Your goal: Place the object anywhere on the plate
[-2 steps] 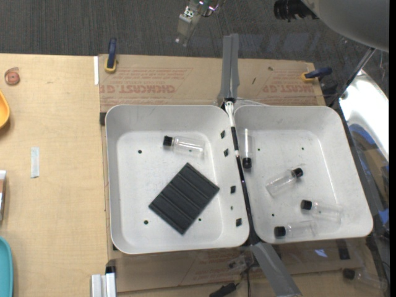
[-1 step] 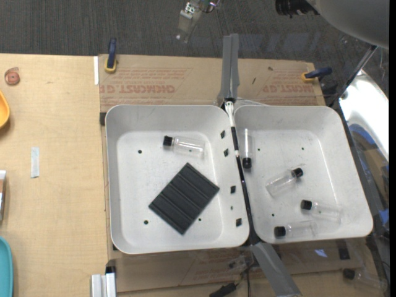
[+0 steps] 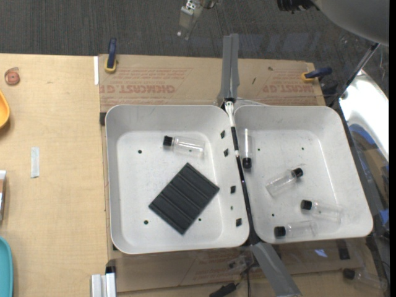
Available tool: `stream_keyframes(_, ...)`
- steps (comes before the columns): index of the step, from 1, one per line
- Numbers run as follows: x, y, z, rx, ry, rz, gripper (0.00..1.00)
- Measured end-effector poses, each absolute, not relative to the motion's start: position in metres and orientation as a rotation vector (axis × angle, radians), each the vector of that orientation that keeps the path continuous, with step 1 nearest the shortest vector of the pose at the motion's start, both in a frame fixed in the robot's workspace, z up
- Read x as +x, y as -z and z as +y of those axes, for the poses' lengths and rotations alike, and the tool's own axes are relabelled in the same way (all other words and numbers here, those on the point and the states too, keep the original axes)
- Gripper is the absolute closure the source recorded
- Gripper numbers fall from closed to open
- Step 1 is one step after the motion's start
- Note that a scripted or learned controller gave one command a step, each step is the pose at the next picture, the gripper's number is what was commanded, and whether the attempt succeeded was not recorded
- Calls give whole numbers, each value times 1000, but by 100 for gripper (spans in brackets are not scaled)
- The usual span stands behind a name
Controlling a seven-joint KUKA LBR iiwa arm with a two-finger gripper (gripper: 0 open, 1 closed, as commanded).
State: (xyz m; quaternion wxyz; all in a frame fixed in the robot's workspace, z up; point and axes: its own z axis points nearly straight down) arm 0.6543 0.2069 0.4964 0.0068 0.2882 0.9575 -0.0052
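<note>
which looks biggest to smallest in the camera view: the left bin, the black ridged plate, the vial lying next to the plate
1. left bin, largest by far
2. black ridged plate, lying flat inside that bin
3. vial, clear with a black cap, smallest, lying just beyond the plate

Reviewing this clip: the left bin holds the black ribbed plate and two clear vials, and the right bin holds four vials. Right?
Not quite. The camera view shows one clear vial in the left bin, lying above the black ribbed plate, not two. The right bin does hold four vials.
</note>
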Motion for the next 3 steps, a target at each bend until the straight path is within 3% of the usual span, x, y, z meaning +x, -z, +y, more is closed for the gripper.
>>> stream_keyframes(3, 658, -518, 208, 896, 25, 2994, 100)
